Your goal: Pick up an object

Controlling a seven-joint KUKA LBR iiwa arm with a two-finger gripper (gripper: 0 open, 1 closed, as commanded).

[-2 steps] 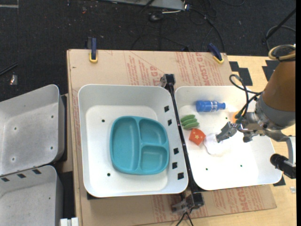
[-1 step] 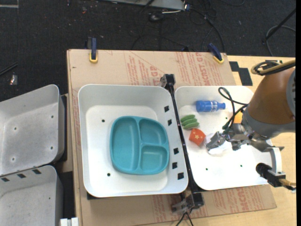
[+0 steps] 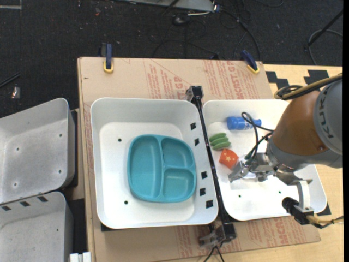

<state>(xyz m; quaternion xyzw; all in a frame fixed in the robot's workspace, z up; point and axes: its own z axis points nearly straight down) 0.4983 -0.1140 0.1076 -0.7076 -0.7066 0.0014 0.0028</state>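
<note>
In the right bin (image 3: pixel 272 209) lie three small objects: a blue piece (image 3: pixel 238 123) toward the back, a green one (image 3: pixel 219 141) beside the divider, and a red-orange one (image 3: pixel 228 158) just in front of it. My gripper (image 3: pixel 244 171) hangs low over the bin floor, just right of and in front of the red-orange object. Its metal fingers point left toward that object. Nothing shows between them.
The left bin (image 3: pixel 109 201) holds a teal divided tray (image 3: pixel 162 168). A black rail (image 3: pixel 207 152) separates the bins. The arm's orange band (image 3: pixel 300 124) covers the right bin's right side. Blue clamps (image 3: pixel 108 56) hold the cardboard base at the back. White trays (image 3: pixel 32 146) sit far left.
</note>
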